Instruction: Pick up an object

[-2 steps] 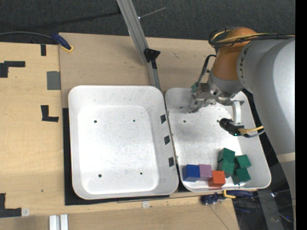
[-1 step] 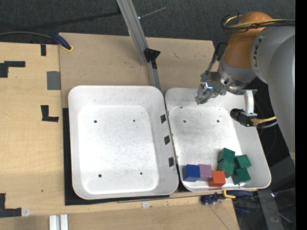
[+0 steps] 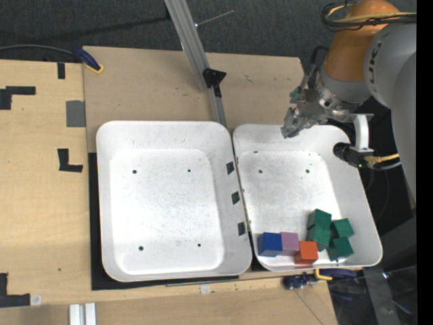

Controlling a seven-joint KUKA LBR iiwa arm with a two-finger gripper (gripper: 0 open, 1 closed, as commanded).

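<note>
Blocks (image 3: 308,239) are lying in the right bin's (image 3: 352,181) near corner; my pincer (image 3: 292,128) is hovering at its far edge, opening indiscernible.

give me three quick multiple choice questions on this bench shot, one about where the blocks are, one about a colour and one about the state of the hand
1. Where do the small blocks lie?
A. in the left bin's middle
B. in the near corner of the right white plastic bin
C. on the wooden bench top

2. What colour is the small cube at the left end of the row of blocks?
A. blue
B. yellow
C. white

3. How does the robot's hand stand with respect to the blocks?
A. pressed down on the orange block
B. lifting a green block
C. over the bin's far rim, away from them

Answers: 1 B, the blocks cluster at the right bin's near edge. 2 A, the blue cube sits left of the pale purple block and the orange block. 3 C, the hand is at the far edge while the dark green blocks lie at the near end.
</note>
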